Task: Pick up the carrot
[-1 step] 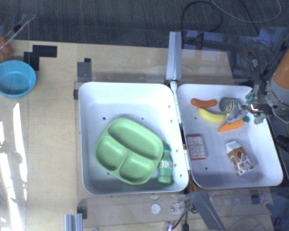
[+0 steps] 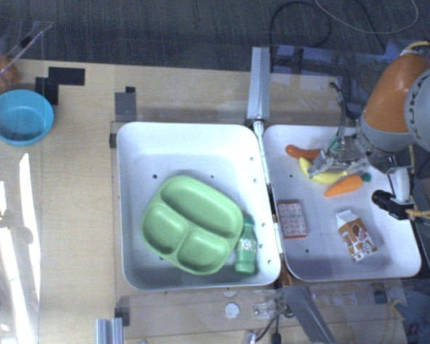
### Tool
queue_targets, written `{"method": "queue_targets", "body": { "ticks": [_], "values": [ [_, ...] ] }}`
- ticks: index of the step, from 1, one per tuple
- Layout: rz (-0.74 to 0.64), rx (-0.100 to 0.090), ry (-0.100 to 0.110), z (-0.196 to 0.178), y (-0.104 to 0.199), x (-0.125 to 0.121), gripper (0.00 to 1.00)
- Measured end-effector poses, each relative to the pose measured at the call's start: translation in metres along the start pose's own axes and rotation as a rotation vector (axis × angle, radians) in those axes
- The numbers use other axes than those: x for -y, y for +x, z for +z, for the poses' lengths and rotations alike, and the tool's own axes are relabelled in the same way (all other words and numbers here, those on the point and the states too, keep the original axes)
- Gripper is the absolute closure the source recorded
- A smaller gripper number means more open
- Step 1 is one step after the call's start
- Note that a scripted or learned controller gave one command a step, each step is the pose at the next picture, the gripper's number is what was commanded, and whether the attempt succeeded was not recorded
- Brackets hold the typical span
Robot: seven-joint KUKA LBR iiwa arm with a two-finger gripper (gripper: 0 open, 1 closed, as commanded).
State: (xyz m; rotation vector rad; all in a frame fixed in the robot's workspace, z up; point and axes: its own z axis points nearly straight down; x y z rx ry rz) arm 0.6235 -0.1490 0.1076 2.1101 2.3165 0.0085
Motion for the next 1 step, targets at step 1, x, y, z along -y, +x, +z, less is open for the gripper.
{"method": "queue_targets", "body": {
  "ticks": [1],
  "values": [
    [-0.107,0.000,0.001,0.0190,-0.0451,0.0235,0.00]
  ]
}}
